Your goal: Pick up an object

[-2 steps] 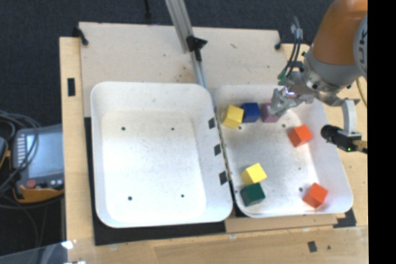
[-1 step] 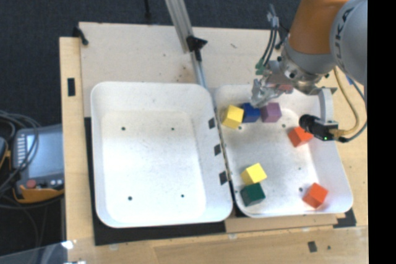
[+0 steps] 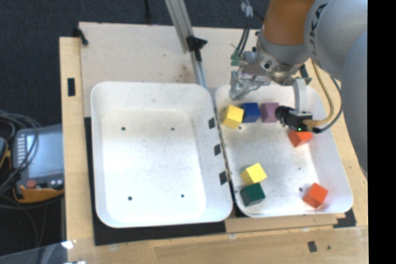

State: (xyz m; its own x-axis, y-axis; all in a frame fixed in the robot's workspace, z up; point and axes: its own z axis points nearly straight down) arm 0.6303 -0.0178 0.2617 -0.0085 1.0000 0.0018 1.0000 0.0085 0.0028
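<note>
Finds the hand [image 3: 243, 88] at the far end of the right bin [image 3: 281, 154], low over its rim, on an arm [image 3: 322, 3] reaching in from the right. Cannot tell the hand's state, apart or together, from this angle.

Just in front of the hand, meets a row of three along the far wall. First the far yellow cube [image 3: 233, 116], turned at a slant and nearest the divide between the bins. Next the blue cube [image 3: 251, 112], close against it. Then the purple cube [image 3: 270, 112], just beside the blue. Right of the row, a red block [image 3: 301, 137], a little apart from the purple cube.

Toward the near end, by the left wall, the near yellow cube [image 3: 253, 173] with the green cube [image 3: 252, 194] right in front, touching or nearly so. In the near right corner, the orange cube [image 3: 315, 195], well apart from that pair.

To the left, the left bin [image 3: 154, 157], side by side with the right one on the table [image 3: 136, 40].
</note>
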